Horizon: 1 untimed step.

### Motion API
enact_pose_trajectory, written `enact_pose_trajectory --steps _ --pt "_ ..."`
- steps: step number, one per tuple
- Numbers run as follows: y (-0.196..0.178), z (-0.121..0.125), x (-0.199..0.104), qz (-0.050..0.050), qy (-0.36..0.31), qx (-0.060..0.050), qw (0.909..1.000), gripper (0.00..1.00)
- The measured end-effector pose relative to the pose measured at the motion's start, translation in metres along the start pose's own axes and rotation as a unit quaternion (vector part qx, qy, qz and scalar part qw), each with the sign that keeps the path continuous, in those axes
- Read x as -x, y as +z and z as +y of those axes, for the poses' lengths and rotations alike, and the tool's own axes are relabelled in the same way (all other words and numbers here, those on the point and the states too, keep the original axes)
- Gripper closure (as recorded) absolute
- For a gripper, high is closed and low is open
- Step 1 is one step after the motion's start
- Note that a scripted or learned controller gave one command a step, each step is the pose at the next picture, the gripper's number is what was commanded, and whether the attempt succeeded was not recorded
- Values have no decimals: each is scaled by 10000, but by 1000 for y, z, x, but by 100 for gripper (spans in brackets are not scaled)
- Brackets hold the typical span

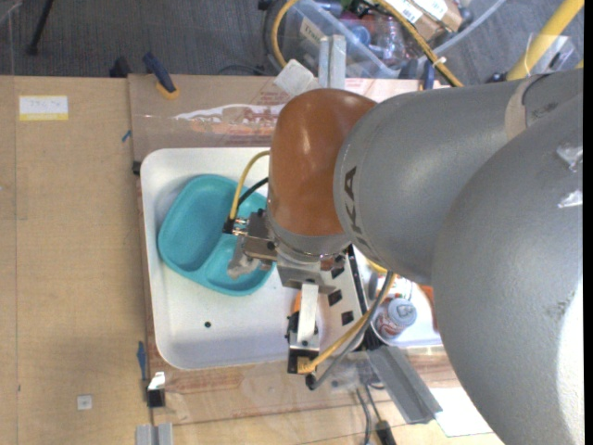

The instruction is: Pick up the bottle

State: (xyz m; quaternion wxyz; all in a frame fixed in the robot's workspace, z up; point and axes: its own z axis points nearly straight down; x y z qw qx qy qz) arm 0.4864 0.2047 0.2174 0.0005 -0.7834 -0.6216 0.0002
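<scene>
The big grey arm (pixel 463 202) sweeps in from the right and hangs over the middle of the surface (pixel 65 248), its orange band (pixel 310 160) sitting right above the wrist. Below that band the end effector (pixel 243 265) dips into the left white bin (pixel 185 341), down at the near rim of a teal bowl-shaped dish (pixel 199 235) that lies tilted in the far half of that bin. Whether it is spread or pressed together, I cannot tell; the wrist housing covers most of it and what peeks out is a blurred grey nub against the teal. A yellow cable (pixel 243 179) loops from the wrist over the dish. Now the bottle (pixel 400 315): look to the right bin, just under the arm's elbow, where a round whitish cap with a reddish-orange body shows through a gap beside the wrist bracket, well apart from the end effector and mostly hidden by the arm. A small dark speck (pixel 208 324) sits on the left bin's floor near its front edge. Beyond the surface's far edge stands a clear plastic crate (pixel 482 3) stuffed with mixed clutter, and a yellow hose (pixel 306 3) curls on the floor next to it.
</scene>
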Motion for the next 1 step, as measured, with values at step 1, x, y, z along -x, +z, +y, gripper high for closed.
enact_pose_trajectory --steps 1 --pt "-219 75 -3 1 -50 8 10000 0"
